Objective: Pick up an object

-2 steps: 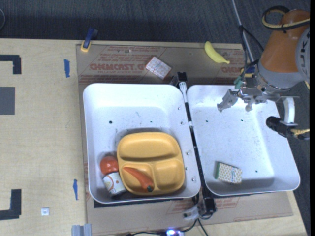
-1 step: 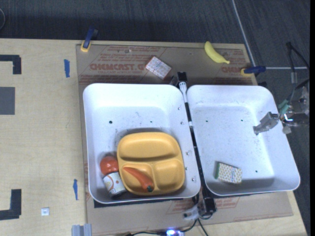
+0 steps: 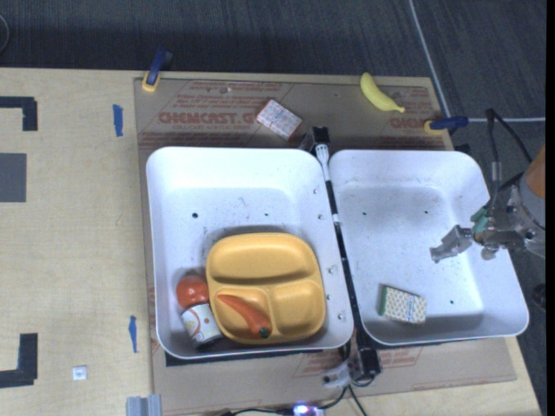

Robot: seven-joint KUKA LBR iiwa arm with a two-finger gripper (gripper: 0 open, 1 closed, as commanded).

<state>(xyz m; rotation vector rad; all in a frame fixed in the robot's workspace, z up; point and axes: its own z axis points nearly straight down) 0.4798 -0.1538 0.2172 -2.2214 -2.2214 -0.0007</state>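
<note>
- Nearest me, in the left bin (image 3: pixel 165 232), I see a yellow divided tray (image 3: pixel 264 284) with an orange carrot-like piece (image 3: pixel 245 314) in its near compartment, and a small orange-capped bottle (image 3: pixel 196 308) touching its left side.
- In the right bin (image 3: pixel 486 232), a small patterned sponge (image 3: pixel 401 304) lies flat near the front wall.
- My gripper (image 3: pixel 451 245) hangs over the right bin's right half, well apart from the sponge; nothing sits between its fingers, and I cannot tell how they are set.
- Beyond the bins, a banana (image 3: pixel 380 94) and a small card (image 3: pixel 277 119) rest on the board.

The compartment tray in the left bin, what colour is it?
Yellow: the tray shows clearly in the camera view, with an orange carrot in it.
</note>
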